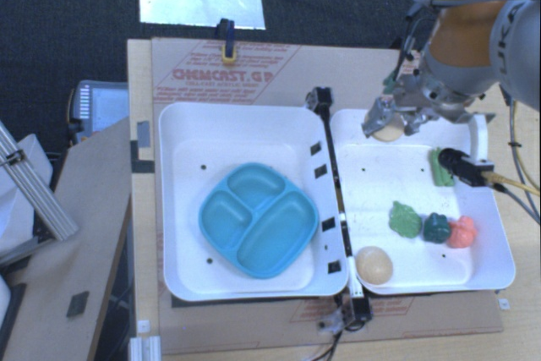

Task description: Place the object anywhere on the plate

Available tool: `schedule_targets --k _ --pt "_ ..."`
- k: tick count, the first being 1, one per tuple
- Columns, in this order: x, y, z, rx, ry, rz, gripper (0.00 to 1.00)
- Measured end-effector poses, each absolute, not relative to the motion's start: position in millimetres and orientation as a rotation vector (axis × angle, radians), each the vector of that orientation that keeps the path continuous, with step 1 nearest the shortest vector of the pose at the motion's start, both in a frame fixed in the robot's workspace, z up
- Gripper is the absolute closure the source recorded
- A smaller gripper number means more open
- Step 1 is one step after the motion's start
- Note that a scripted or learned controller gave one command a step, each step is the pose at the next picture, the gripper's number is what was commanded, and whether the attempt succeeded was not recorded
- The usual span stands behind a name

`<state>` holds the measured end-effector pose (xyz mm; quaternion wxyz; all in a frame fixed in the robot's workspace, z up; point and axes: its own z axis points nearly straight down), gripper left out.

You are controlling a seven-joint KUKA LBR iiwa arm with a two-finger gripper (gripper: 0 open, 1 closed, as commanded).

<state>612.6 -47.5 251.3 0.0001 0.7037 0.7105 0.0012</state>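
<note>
Left white bin (182, 131): light-blue divided plastic plate (258, 219) sits a bit toward 5 o'clock of centre, nothing on it. Right white bin (499, 262): round beige ball-like item (374, 264) at 7 o'clock corner; light-green lumpy toy (406, 220), dark-teal toy (436, 227) & pink-orange toy (461, 232) in a row toward 4 o'clock; green strip (440, 167) at 3 o'clock. Gripper (388, 125) at 11 o'clock edge, a pale tan item (390, 132) right under it; fingers' state can't be told, nor whether the item is gripped.
</note>
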Motion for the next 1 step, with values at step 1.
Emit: schedule_targets --k 1 --pt "611.4 13.5 245.1 2.21 2.234 0.004 1.0"
